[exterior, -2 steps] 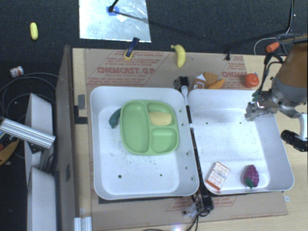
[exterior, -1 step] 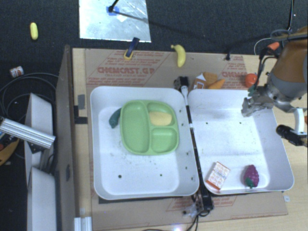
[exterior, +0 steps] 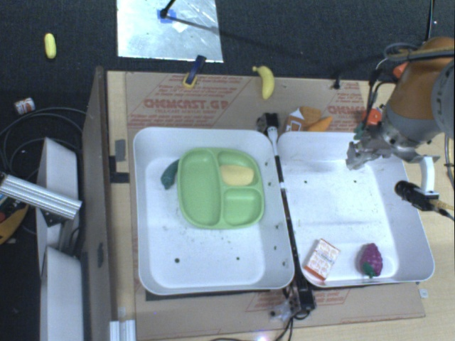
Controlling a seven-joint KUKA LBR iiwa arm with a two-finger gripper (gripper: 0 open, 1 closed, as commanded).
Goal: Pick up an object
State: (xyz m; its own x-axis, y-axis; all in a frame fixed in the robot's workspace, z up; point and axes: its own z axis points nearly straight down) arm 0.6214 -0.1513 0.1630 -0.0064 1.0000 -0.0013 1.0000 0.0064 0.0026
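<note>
Purple object (exterior: 370,259): one, near corner of the right bin (exterior: 398,212).
Small carton (exterior: 321,258): one, beside it.
Gripper (exterior: 357,155): one, above the right bin's far edge, grip state cannot be told.
Left bin (exterior: 153,212): one green tray (exterior: 217,188), one yellow piece (exterior: 237,173), one dark green item (exterior: 169,174).
Bananas (exterior: 265,81): two, outside the bins.

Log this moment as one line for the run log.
gripper: over right bin, far edge | purple toy, small box: near edge, untouched | left bin: green tray
</note>
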